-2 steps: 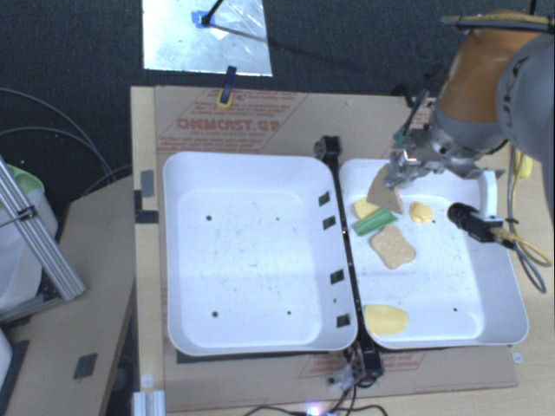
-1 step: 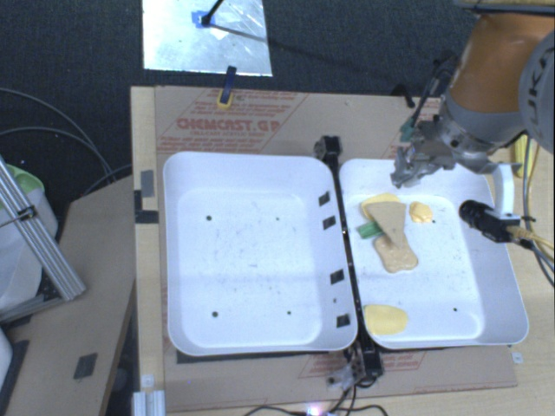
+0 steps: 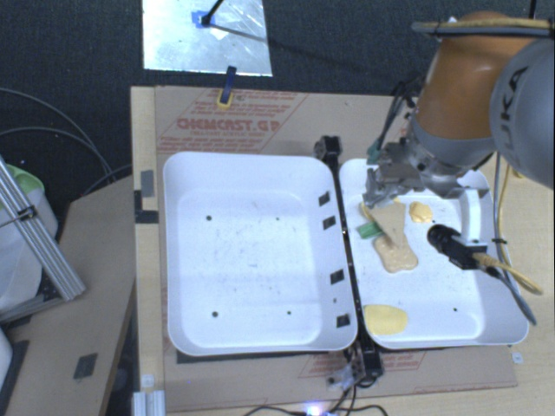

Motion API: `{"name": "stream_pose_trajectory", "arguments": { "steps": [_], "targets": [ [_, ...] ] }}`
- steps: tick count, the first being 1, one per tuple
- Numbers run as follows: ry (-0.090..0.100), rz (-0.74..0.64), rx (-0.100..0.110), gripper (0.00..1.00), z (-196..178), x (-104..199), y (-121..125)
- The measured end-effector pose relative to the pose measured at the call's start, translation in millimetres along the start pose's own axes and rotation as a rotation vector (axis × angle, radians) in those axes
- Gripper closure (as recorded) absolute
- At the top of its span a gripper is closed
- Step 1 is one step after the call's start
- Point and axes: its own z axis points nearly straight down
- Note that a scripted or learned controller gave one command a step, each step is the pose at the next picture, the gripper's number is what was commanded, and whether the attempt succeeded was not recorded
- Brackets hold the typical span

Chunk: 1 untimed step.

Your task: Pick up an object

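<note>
Over the upper left part of the right bin, the gripper hangs low; whether it is open or closed cannot be told. The tan elongated piece lies directly below it, upper end at the gripper, lower end toward the bin's middle. A green strip lies just beside that piece. A yellow oval lies well apart.

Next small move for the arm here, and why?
Probably a short, slow descent straight down. The gripper sits over the upper end of the tan piece in the right bin, with a green scrap close beside it. Whether it already touches the piece can't be told from this angle.
</note>
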Motion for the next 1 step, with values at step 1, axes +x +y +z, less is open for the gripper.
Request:
{"name": "stream_pose_trajectory", "arguments": {
  "steps": [1],
  "targets": [
    [0.001,0.003,-0.02,1.0,-142.4,5.4,-34.6]
  ]
}}
